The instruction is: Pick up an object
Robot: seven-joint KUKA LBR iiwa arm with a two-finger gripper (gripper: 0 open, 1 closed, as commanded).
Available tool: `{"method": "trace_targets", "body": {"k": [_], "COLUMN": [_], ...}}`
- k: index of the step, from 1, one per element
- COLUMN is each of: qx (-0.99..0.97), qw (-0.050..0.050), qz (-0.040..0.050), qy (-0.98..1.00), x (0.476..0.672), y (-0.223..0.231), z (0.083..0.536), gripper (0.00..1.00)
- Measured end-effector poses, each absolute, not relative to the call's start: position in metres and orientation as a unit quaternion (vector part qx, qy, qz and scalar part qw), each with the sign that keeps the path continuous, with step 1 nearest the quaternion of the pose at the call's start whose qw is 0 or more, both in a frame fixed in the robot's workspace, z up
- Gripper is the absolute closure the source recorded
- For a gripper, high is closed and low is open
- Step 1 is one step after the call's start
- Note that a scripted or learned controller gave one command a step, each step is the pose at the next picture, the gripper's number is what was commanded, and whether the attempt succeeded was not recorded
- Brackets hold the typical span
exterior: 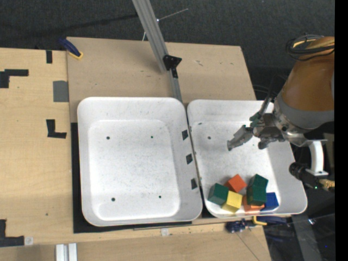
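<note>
- Wooden bench seen from above at a slant, pale plywood with dark tape marks on its left part; dark floor behind it at the top of the view.
- Two shallow white bins sit side by side on the bench, their inner rims touching.
- Left bin: bare white floor with four small dark dots.
- Right bin: all the blocks lie in it, bunched against its near edge, toward the lower right corner.
- Green block at the left end of the cluster, touching the yellow block just to its right.
- Orange block sits behind the yellow one, tilted on a corner.
- Dark green block stands to the right of the orange one; a blue block lies at the right end, near the bin wall.
- A sliver of another orange piece shows low between the yellow and blue blocks; its shape cannot be made out.
- Arm comes in from the right, orange band above the grey wrist, over the right bin's far right side.
- Gripper is over the upper middle of the right bin, fingers pointing left and down, spread apart, nothing between them.
- Gripper is well apart from the block cluster, which lies nearer the camera.
- A slanted metal pole runs from the top of the view down to the gap between the bins, with a black clamp on it.
- A small blue and yellow object lies at the bench's far left corner.
</note>
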State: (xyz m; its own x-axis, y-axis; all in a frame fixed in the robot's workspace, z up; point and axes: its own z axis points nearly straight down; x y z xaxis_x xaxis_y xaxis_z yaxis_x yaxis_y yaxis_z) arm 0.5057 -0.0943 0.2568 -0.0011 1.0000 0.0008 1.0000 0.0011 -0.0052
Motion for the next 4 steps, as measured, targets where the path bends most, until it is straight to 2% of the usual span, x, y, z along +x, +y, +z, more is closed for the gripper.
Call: {"method": "trace_targets", "body": {"k": [1,4], "qx": [-0.706,-0.707], "qw": [0.001,0.004], "qz": [0.0004,0.0027], "qy": [-0.708,-0.707], "x": [0.506,0.498], "y": [-0.095,-0.105], "z": [0.259,0.092], "gripper": [0.00,0.00]}}
